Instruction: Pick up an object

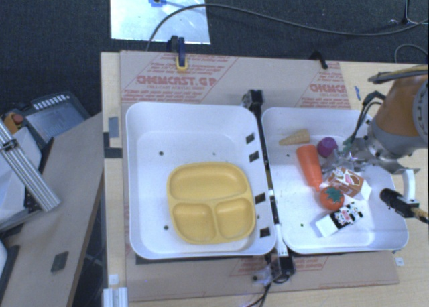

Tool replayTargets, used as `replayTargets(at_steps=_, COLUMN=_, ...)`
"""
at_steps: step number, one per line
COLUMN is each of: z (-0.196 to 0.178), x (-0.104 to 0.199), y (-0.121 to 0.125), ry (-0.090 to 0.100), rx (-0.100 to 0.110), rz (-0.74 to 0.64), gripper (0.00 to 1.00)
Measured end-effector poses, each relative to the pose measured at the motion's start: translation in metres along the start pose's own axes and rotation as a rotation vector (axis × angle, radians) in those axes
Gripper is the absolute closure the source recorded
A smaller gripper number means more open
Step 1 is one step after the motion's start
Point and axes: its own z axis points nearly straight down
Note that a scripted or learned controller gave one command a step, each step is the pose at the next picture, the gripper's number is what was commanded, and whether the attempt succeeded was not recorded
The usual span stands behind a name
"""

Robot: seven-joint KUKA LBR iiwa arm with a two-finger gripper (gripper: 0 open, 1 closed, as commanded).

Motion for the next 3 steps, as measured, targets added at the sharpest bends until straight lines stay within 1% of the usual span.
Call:
replayTargets(at_steps=1, z=-0.012, x=0.0, y=0.001, ry=-0.001, rx=-0.003, rz=0.0, gripper=1.0)
replayTargets(at_steps=3, z=-0.134, x=0.012, y=0.006, ry=-0.001, rx=-0.004, rz=-0.004, gripper=1.0)
